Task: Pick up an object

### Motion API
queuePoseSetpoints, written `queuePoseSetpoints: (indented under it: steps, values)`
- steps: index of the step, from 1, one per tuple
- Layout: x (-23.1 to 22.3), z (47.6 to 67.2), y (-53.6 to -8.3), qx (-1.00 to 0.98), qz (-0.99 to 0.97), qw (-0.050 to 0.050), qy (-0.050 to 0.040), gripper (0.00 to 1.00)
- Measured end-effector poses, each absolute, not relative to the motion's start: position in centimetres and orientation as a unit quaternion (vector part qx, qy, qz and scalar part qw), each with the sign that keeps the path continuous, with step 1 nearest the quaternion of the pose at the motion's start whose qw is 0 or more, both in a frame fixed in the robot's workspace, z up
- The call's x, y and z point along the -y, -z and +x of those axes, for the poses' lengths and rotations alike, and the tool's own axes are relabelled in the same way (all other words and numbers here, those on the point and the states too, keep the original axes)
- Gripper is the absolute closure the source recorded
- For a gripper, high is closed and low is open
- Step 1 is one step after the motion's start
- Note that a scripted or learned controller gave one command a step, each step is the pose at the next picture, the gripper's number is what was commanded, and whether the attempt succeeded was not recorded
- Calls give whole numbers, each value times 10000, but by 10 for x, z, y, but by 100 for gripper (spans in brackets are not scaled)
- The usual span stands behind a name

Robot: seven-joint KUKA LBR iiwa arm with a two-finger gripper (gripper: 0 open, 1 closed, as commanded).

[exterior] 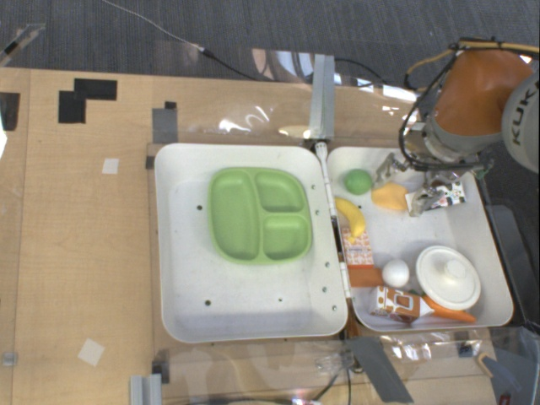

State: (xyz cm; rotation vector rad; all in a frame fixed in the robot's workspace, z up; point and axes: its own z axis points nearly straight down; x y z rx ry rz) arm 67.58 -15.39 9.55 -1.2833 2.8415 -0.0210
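My gripper (pixel 411 184) hangs over the far part of the right bin (pixel 494 251), below the orange band of the arm, and its two fingers stand apart, so it is open with nothing held. A yellow-orange wedge (pixel 389 197) lies just below and between the fingers. Left of it sit a green ball (pixel 358 180) and a banana (pixel 352 216). Further forward are a patterned box (pixel 358 247), a white ball (pixel 395 272), a white bowl (pixel 449 278), a brown and white packet (pixel 398 304) and an orange carrot (pixel 447 313).
The left bin (pixel 186 294) holds a green divided plate (pixel 258 214). A raised rim (pixel 331 226) separates the two bins. A metal post (pixel 321 95) stands behind the divide. Objects crowd the right bin's left and front sides.
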Motion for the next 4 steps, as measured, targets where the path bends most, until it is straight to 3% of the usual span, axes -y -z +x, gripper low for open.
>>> queuePoseSetpoints:
  steps: [1, 2, 3, 4]
  values:
    - [91, 654, -92, -9054, -4245, 82, 41, 0]
    - [122, 675, -94, -8906, -4547, 98, 60, 0]
    - [113, 674, -95, -8871, -4615, 80, 102, 0]
    - [132, 673, -94, -9092, -4163, 104, 51, 0]
